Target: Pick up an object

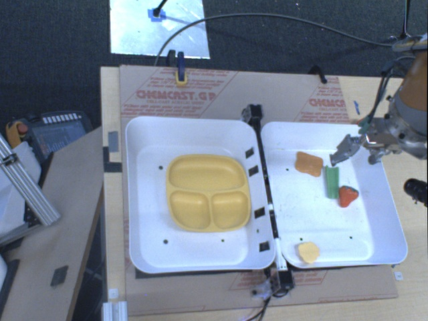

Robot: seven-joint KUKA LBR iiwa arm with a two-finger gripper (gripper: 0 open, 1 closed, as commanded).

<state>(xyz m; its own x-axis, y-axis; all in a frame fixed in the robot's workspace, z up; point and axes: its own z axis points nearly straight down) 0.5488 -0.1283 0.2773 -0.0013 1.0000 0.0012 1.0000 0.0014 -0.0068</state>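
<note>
Bench: brown board with red letters, on dark carpet, with two white bins side by side on top.
Left bin: holds a yellow tray with three hollows, flat in the middle.
Right bin: holds four small toy foods.
Orange piece: near the top left of the right bin, lying flat.
Green stick: just right of the orange piece, lying up and down the picture.
Red strawberry: touching or almost touching the low end of the green stick, on its right side.
Pale yellow piece: alone at the near edge of the right bin, well apart from the rest.
Arm: comes in from the right, cut off by the picture edge, so most of it stays out of sight.
Gripper: hangs over the upper right part of the right bin; fingers spread apart, nothing between them.
Thing next to gripper: green stick's top end sits just below the left finger; orange piece a little to the left of it; strawberry lower down.
Hard to see: height of the fingers over the bin floor; cannot tell touching or not.
Left edge: grey metal bar and a dark box with buttons, partly cut off.
Top: shiny silver sheet on the carpet with a black cable running across.
</note>
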